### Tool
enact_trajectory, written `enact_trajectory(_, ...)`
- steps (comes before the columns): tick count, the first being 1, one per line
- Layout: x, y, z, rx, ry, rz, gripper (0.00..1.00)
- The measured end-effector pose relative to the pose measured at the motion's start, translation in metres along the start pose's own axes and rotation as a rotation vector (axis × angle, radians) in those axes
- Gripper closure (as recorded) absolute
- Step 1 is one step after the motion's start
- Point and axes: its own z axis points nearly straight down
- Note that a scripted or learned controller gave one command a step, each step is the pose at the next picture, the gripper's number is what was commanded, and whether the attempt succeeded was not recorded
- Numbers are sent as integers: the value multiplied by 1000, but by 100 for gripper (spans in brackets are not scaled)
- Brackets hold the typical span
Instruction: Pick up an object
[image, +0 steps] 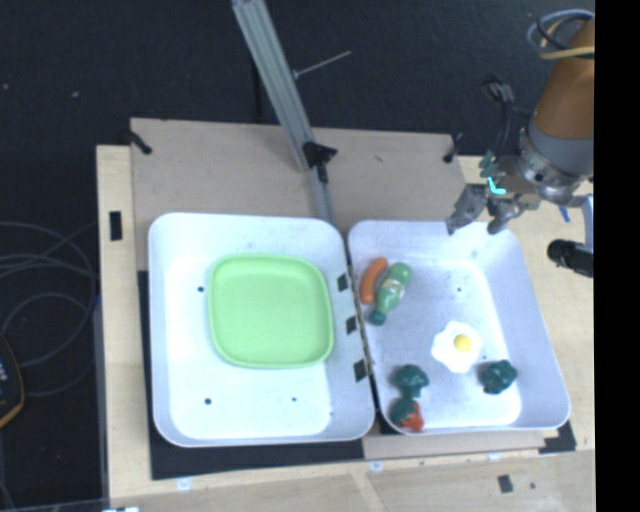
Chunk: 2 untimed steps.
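With the gripper (477, 216) hanging jaws spread over the right bin's (530, 290) far rim, you do best dropping squarely onto the nearby carrot (372, 280), clear of the green bottle (390, 292).

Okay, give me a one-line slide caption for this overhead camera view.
Open gripper hovers over the right bin's far corner; fried egg and toy vegetables lie below, green plate in the left bin.

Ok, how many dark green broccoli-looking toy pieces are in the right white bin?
2 for sure: one dark green broccoli piece near the bin's front-left corner, another right of the fried egg toy. A third green bit by the front rim may be one too.
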Motion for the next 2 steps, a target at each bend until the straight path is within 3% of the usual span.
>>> enact_trajectory(1,0,0,0,0,0,0,0)
enact_trajectory(2,-4,2,43,4,-1,1,0)
